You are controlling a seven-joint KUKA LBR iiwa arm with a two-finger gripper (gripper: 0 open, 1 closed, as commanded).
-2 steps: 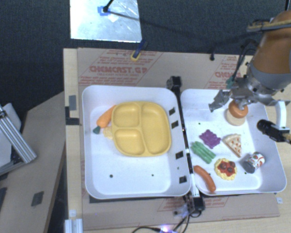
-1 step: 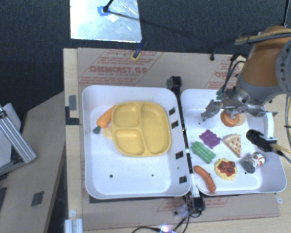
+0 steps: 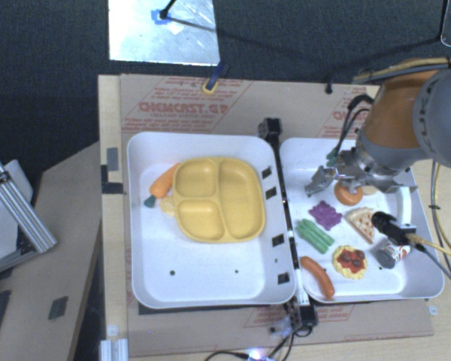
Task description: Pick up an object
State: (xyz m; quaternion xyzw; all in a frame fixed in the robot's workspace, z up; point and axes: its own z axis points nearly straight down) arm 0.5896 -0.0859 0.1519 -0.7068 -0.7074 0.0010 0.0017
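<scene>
Toys lay in the right bin (image 3: 421,277) — purple grapes (image 3: 327,214), a green pod (image 3: 315,235), a sausage (image 3: 319,275), a pizza slice (image 3: 361,223), a small round pizza (image 3: 349,261) and an orange piece (image 3: 349,195). I saw the end effector (image 3: 321,180) above this bin's upper left part, near the grapes; whether it was wide or narrow I could not tell. The left bin (image 3: 158,277) carried a yellow divided plate (image 3: 214,199) with a carrot (image 3: 162,181) just beside it.
</scene>
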